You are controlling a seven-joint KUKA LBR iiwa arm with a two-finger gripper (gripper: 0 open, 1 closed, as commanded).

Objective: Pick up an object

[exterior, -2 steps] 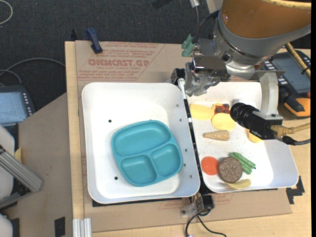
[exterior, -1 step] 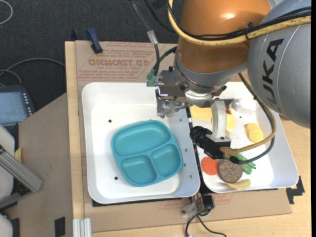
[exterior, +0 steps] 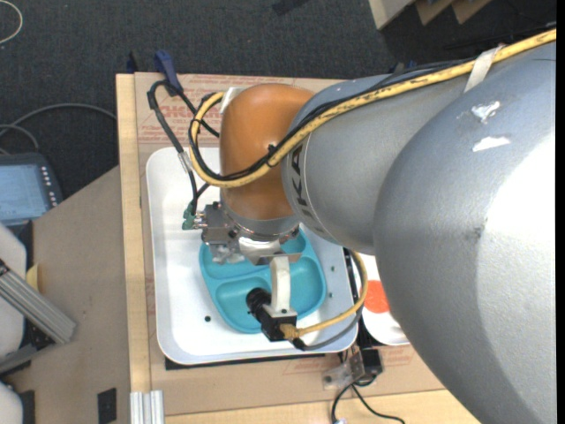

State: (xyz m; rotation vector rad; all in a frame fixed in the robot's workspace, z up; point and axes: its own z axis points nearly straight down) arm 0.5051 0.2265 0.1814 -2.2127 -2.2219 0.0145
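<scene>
The left bin (exterior: 181, 321) holds a teal divided dish (exterior: 311, 283), lying flat on the bin floor. The gripper (exterior: 240, 247) sits low over the dish's far end. The wrist hides the claw, so I cannot tell its state. The lift seems yet to come.

One overhead camera, aslant above the bin (exterior: 177, 272)

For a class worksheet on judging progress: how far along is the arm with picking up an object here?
Done: the arm is over the left bin, its wrist low above a turquoise dish. In hand: unclear; the wrist hides any contact, so no grasp shows. Left: the dish appears to lie in the bin, so gripping and lifting remain.
</scene>
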